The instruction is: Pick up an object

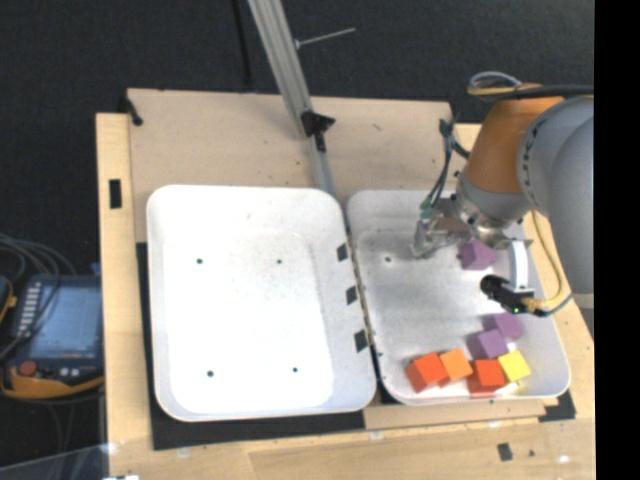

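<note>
Coloured blocks (468, 366) cluster in the right bin's (400, 298) near corner.

Colours on the counter (250, 128): pale tan wood under two white bins

The left bin (170, 298) is plain white with a few dark dots; the right bin (400, 298) is white with a grey speckled smudge. In it lie two purple blocks (477, 255) (490, 342), three orange ones (428, 371) (456, 364) (488, 373) and a yellow one (514, 365). The arm (560, 178) is grey with an orange band (495, 153)
</note>
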`<move>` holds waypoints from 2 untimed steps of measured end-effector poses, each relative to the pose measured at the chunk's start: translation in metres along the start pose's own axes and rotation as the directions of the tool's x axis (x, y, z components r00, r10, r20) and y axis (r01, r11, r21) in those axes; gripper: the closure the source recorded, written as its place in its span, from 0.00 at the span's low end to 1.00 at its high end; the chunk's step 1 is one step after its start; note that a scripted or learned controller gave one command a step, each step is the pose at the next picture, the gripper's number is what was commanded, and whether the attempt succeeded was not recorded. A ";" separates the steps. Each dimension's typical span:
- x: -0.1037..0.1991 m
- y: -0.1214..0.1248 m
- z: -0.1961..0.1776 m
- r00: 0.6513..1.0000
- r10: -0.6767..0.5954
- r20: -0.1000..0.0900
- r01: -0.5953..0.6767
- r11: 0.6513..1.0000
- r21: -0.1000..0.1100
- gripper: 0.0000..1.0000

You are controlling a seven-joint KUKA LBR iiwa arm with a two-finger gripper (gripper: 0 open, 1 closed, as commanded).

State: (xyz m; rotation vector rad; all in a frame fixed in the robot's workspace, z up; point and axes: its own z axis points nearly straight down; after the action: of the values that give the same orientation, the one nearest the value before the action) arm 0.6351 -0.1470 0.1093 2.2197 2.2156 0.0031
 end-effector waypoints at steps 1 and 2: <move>-0.008 0.005 -0.046 1.000 -0.003 0.000 0.003 1.000 0.001 1.00; -0.008 0.016 -0.096 1.000 -0.006 0.000 0.006 1.000 -0.002 1.00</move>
State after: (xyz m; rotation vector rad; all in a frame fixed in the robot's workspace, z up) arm 0.6502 -0.1543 0.2053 2.2124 2.2210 0.0059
